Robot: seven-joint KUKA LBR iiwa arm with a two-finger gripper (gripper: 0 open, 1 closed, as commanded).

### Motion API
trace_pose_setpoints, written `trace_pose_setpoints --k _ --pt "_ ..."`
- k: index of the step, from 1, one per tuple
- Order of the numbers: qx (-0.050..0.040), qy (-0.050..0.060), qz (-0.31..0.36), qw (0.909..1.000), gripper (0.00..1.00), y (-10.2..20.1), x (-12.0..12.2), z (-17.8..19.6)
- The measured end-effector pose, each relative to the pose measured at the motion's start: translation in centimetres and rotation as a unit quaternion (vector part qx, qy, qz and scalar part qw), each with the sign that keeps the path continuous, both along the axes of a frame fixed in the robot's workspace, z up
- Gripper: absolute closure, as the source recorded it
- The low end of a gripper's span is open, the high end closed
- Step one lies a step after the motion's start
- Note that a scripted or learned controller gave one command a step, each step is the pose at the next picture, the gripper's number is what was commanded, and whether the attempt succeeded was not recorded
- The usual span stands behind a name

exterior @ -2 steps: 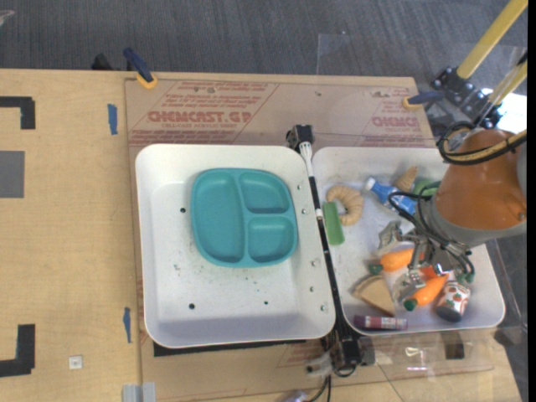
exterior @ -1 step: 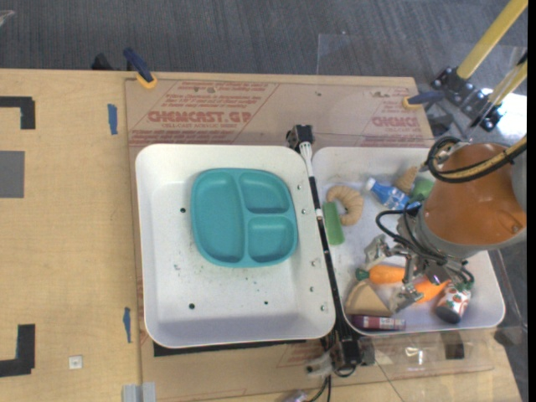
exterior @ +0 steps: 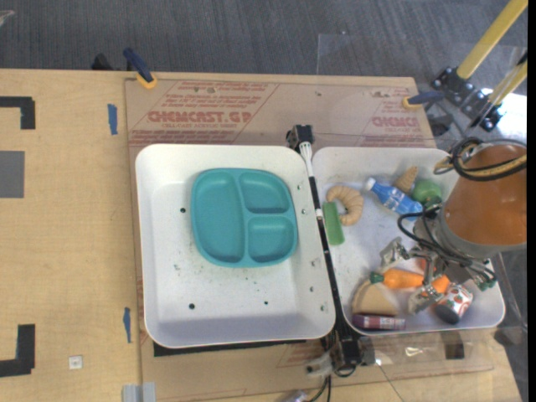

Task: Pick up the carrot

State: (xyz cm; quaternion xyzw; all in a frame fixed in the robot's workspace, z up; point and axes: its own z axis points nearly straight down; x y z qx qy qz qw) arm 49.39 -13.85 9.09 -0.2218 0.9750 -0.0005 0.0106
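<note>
You can read red "CHEMCAST" lettering on the brown board (exterior: pixel 201 111) under both bins, well beyond the gripper (exterior: pixel 423 268).

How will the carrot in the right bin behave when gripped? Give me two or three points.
The carrot looks like a smooth moulded toy, so probably stiff and light, and it may slip between the fingers. Its tapered, rounded body could roll or pivot if nudged. It lies packed among other items under the gripper, so neighbours will likely shift as it lifts out of the right bin.
</note>
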Motion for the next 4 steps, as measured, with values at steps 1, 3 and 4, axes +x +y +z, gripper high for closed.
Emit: trace_pose_setpoints --k 1,3,4 --pt "-0.007 0.002 0.229 0.9733 0.0 -1.8 0.5 22.4" --pt "-0.0052 0.004 0.292 0.9563 0.0 -0.7 -1.1 0.6" --pt "-0.003 0.001 0.127 0.9919 0.0 0.3 8.0 -0.1"
